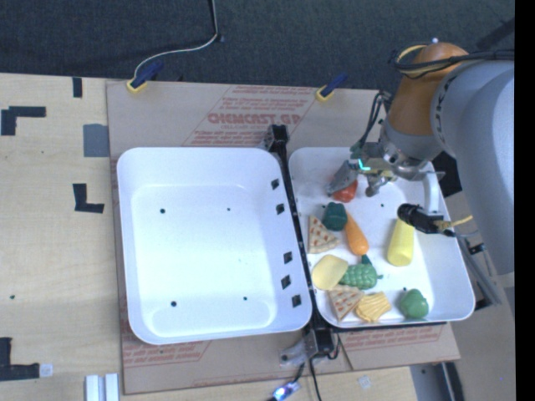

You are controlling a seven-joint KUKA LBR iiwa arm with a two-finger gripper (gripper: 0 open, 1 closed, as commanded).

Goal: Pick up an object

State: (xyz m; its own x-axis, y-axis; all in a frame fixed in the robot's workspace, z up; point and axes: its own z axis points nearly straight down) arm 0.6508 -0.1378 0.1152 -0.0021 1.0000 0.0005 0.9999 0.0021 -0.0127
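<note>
Currently hand [358, 182] low in right bin [456, 284], beside red toy [345, 192], finger state unclear, green toy [335, 216] and carrot [357, 236] near.

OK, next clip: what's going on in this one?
A grey KUKA arm reaches in from the right, and its gripper is down in the far part of the right bin, right over a small red toy. Whether it has hold of the toy cannot be told. The rest of the toy food, including a carrot, a yellow piece and a green pepper, lies in that bin. The left bin sits alongside.
</note>
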